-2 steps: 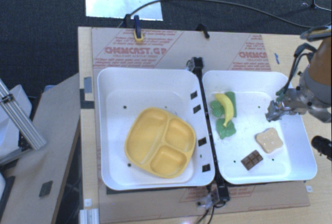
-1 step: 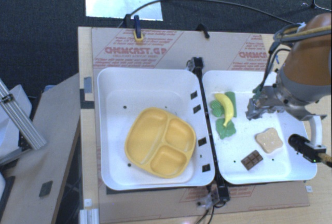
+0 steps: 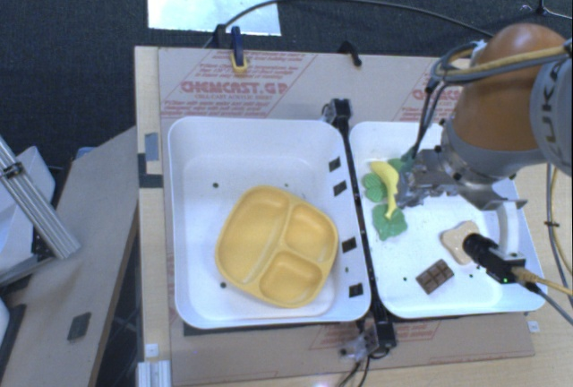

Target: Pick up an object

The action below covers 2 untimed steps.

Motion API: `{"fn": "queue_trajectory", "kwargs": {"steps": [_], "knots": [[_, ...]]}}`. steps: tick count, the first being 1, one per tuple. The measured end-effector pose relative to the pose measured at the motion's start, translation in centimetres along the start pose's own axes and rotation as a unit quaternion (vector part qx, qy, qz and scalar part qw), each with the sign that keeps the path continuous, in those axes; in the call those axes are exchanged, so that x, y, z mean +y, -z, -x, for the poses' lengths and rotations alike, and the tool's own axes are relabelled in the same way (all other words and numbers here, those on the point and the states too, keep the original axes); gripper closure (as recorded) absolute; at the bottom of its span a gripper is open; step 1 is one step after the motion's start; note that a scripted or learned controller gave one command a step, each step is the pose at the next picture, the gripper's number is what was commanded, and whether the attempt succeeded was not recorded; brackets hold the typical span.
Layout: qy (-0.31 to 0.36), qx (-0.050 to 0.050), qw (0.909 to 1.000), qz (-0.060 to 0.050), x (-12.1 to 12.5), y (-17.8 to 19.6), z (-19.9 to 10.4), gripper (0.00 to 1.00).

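Bench is brown board with red CHEMCAST lettering, carrying two shallow white bins side by side. Left bin holds a yellow divided tray, three compartments, lying flat near the bin's middle, slightly toward the front. Right bin has the small stuff. KUKA arm comes in from the right, orange band over grey wrist, hanging over the right bin's back half. Gripper sits low at the bin's left-centre, just beside the toys; can't tell how its fingers stand, body blocks them. Green leafy toy lies near the bin's left wall with a yellow banana across it, touching. Toast slice lies right of them, well apart. Brown chocolate bar sits near the front edge, just beside the toast.
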<state>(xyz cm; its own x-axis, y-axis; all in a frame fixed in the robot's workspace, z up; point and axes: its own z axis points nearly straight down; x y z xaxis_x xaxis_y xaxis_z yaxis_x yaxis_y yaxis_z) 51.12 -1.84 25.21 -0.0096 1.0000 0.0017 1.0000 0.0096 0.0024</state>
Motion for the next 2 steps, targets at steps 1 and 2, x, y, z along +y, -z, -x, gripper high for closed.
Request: {"fn": "queue_trajectory", "kwargs": {"steps": [1,2], "knots": [[0.0,0.0,1.0,0.0,1.1,0.1,-5.1,1.0],[0.0,0.0,1.0,0.0,2.3,-0.6,-9.4,1.0]]}}
